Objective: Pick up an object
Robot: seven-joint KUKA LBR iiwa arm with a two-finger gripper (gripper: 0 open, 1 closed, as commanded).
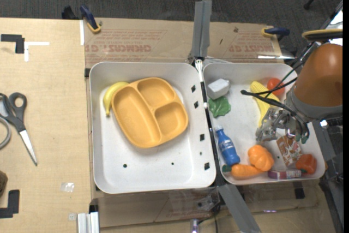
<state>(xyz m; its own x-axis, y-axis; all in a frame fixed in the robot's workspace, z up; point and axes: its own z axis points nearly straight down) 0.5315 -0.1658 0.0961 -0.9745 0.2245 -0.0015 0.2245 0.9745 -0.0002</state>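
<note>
We work over the table [43, 172], where two white bins sit side by side: the left bin [147, 172] carries an orange divided plate [148, 112] with a banana [112, 94] tucked against its upper-left rim, and the right bin [240, 76] carries the clutter we must pick from. Our arm [323, 76] hangs over the right half of that bin, and the tool [281, 127] sits low among the items; we cannot tell from this slanting view how it is set or whether it grips anything. To do this step well, we judge that we should settle on one item with free space around it, come straight down over its middle, and lift slowly so neighbours are not dragged along. The nearest candidates lie just below the tool: an orange pumpkin-shaped toy [260, 156] to its lower left and a small printed packet [287, 151] just beneath. A blue bottle [226, 146] stands further left, a carrot [244, 171] near the front wall, and a marker [284, 174] beside it.
</note>
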